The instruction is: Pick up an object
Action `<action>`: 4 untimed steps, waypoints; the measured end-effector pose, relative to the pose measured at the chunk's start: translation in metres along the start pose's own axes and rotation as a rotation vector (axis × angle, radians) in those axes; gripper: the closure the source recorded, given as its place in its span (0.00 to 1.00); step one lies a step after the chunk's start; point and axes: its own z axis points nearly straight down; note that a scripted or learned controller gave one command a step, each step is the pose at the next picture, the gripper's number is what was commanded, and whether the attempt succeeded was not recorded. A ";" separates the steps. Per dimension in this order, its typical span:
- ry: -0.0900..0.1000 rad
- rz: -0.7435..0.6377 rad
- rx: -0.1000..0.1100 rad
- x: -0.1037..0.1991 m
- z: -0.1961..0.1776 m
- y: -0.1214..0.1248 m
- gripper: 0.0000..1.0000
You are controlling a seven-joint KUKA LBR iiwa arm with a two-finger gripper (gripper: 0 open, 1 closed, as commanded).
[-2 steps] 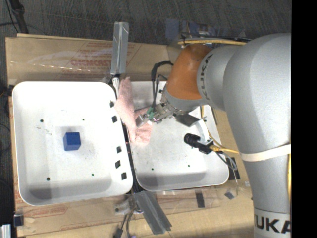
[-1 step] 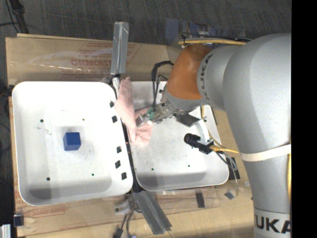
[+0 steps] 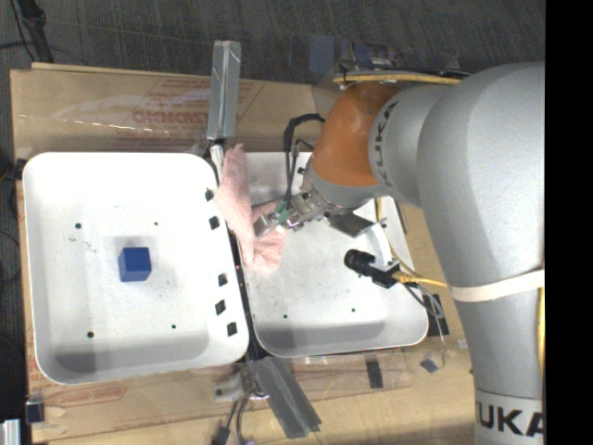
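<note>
While the gripper (image 3: 295, 213) was lowered beside the pink cloth (image 3: 248, 213) at the right bin's (image 3: 320, 336) left edge, reaching was recorded; grip state undeterminable; closing required next.

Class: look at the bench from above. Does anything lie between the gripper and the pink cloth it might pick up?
Nothing visible does. The gripper sits in the right bin, right at the pink cloth draped along the divider between the bins. The blue cube lies apart in the left bin.

i see dark grey carpet floor (image 3: 139, 7) up top | brown cardboard sheet (image 3: 111, 100) covering the bench | even overhead light
</note>
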 end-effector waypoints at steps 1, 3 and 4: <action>0.000 0.000 0.000 0.000 0.000 0.000 0.00; 0.001 -0.004 0.002 0.000 -0.010 0.000 1.00; 0.000 -0.004 0.002 0.000 -0.010 0.000 0.00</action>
